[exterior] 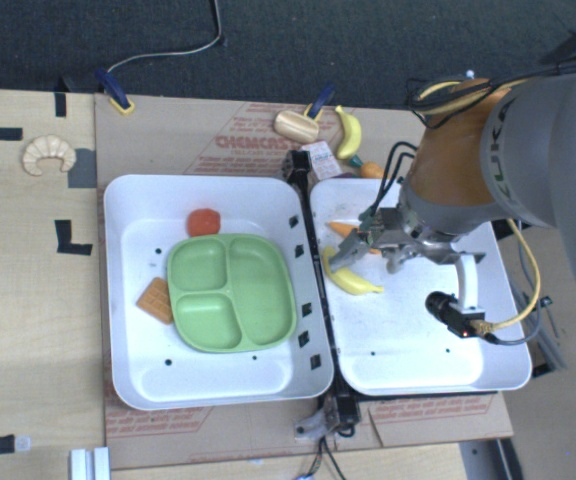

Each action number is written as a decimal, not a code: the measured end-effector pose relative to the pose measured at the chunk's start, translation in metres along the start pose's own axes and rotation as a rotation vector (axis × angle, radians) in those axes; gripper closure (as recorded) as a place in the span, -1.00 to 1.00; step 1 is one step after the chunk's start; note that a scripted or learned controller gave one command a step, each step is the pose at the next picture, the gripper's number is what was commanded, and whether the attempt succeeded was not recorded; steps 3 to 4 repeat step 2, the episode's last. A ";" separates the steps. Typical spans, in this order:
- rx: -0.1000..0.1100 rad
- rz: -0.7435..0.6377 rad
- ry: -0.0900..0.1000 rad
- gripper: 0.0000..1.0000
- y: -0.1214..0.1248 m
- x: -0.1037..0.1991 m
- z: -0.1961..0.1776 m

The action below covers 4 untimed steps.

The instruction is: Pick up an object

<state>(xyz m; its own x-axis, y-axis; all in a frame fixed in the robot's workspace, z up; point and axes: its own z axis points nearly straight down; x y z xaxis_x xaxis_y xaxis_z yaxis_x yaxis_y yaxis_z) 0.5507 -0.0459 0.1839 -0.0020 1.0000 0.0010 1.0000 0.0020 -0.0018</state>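
Note:
In the right bin (438, 363), a yellow banana (353, 282) lies near the left wall, with an orange carrot (344, 229) just behind it. My gripper (360, 252) is low over that bin, between the carrot and the banana and very close to both. I see nothing lifted off the bin floor. The grey arm with its orange band (458, 158) comes in from the right and covers the back right part of the bin.
The left bin (133, 363) holds a green divided plate (233, 293), a red round piece (204, 222) and a tan cracker (155, 300). Behind the bins lie a bread roll (296, 124), a second banana (348, 133) and a small packet (323, 158). A croissant (48, 154) sits far left.

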 end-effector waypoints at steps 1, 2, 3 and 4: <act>-0.005 0.001 -0.002 -1.00 0.032 -0.049 0.097; -0.004 0.001 -0.003 1.00 0.032 -0.049 0.088; -0.004 0.001 -0.003 1.00 0.032 -0.049 0.088; -0.004 0.001 -0.003 1.00 0.032 -0.049 0.088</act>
